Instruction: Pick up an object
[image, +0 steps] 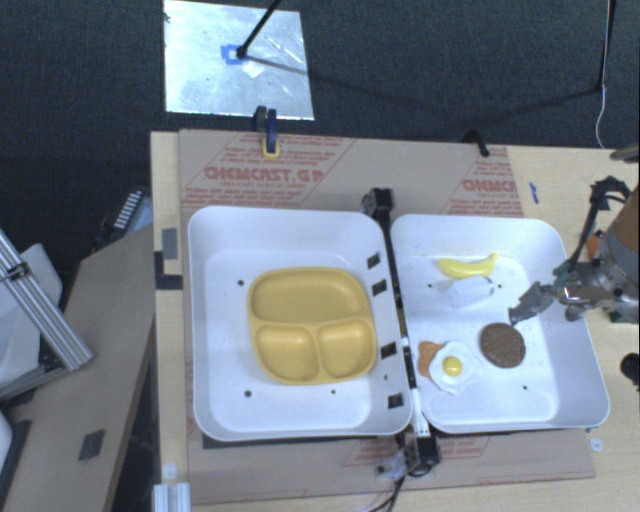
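Nearest me, along the front of the right bin (575, 400), a fried egg (451, 368) lies flat, white with a yellow yolk, and an orange piece (430, 356) sits touching it at its 9 o'clock. Just beyond, at the egg's 2 o'clock, rests a round brown patty (502, 345). The gripper (527, 305) hangs over the bin near the patty's 1 o'clock, its dark tip pointing toward the bin's middle; from where I stand I cannot tell whether the claw is apart or together, and nothing shows in it. The arm (610, 275) comes in from 3 o'clock. Farther back, at the gripper's 9 o'clock, a pale, hard-to-make-out white object (470, 293) lies on the floor of the bin, and just behind that a yellow banana (468, 266) lies on its side.

In the left bin (215, 250), a yellow divided plate (308, 325) sits in the middle, with one wide compartment at the back and two smaller ones in front. Both bins rest on a brown cardboard sheet (330, 165), with a blue and yellow clamp (269, 133) at its far edge, around 12 o'clock.
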